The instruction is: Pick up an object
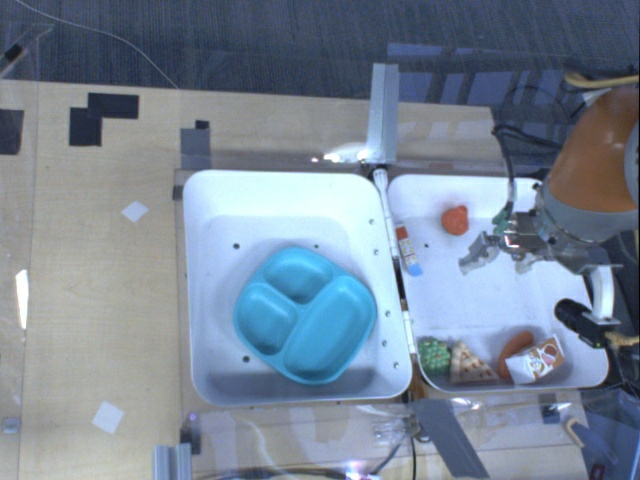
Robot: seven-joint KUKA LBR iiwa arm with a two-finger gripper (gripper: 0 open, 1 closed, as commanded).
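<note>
My gripper (502,255) hangs over the middle of the right bin (440,298), open, with bare white floor between its fingers. A small red round object (456,220) lies just up and left of it, apart from the fingers. A thin red, white and blue tube (405,250) rests along the bin's left wall. At the near edge lie a green bumpy item (433,352), a pizza-slice toy (466,365), a brown sausage (515,345) and a small white-and-orange carton (538,361).
The left bin (215,218) holds a blue divided plate (305,314). A raised divider (392,258) separates the two bins. The arm's orange band (600,158) and grey wrist cover the right bin's far right side.
</note>
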